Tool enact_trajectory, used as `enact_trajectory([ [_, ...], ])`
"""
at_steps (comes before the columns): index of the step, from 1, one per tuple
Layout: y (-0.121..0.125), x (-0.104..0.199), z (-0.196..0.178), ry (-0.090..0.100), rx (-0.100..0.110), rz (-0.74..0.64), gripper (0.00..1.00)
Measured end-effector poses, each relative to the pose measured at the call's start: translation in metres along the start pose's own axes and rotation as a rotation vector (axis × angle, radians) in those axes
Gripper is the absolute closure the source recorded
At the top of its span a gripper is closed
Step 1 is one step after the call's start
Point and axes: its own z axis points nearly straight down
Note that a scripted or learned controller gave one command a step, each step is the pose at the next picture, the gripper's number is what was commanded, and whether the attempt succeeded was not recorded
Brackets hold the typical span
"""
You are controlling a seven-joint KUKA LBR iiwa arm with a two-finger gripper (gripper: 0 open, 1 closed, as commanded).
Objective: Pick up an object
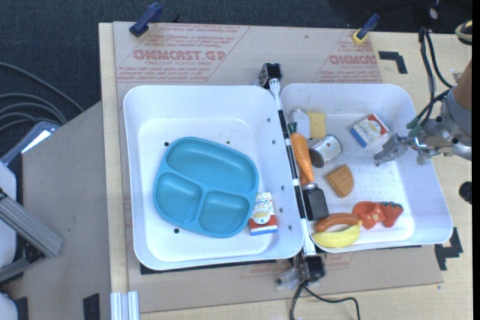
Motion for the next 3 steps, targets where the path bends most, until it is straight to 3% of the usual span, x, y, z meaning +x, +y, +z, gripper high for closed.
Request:
enact_trajectory([
  [1,0.039,0.04,0.109,-0.001,-0.002,-0.001,0.0],
  [2,0.039,0.039,0.099,-0.001,-0.003,0.0,1.0],
  [3,0.098,0.076,0.107,-0.007,0.002,0.002,1.0],
])
